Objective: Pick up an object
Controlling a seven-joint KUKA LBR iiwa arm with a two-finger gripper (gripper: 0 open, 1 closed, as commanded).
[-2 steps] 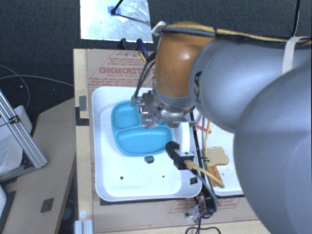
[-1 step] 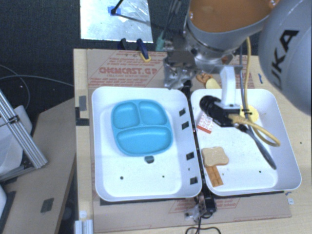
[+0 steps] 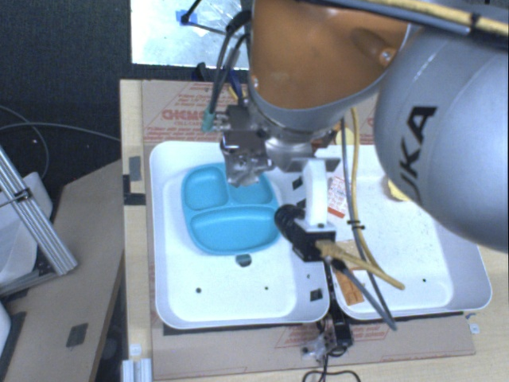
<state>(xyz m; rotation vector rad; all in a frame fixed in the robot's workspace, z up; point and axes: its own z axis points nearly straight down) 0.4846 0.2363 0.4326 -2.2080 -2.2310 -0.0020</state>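
A blue divided plate (image 3: pixel 227 221) lies in the left white bin (image 3: pixel 231 301), towards its back. My gripper (image 3: pixel 245 172) hangs over the plate's back right compartment, close to or touching the surface. The arm's bulk hides much of it. Nothing shows between its fingers. A small dark grey piece (image 3: pixel 243 259) lies on the bin floor just in front of the plate.
The right bin (image 3: pixel 429 289) holds a white packet with red print (image 3: pixel 337 195) near its left wall and a long thin dark and orange thing (image 3: pixel 366 293) at its front left. A yellowish object (image 3: pixel 393 189) peeks out under the arm. Cardboard lies beneath both bins.
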